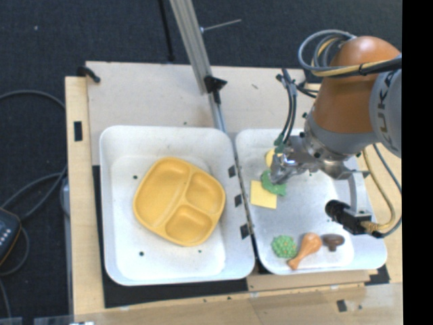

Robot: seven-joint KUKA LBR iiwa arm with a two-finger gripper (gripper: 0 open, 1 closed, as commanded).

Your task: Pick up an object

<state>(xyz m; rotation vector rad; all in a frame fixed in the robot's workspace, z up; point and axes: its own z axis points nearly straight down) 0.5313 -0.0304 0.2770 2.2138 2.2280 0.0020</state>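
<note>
Gripper [279, 172]: lowered over right bin [352, 252]; grip state cannot be told.
Green piece [274, 184]: seen directly beneath it, touching yellow square [263, 196].

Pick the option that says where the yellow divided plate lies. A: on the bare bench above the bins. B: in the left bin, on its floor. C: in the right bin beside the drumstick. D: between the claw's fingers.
B: the yellow plate lies flat in the left bin, apart from the claw, which is over the right bin.
</note>
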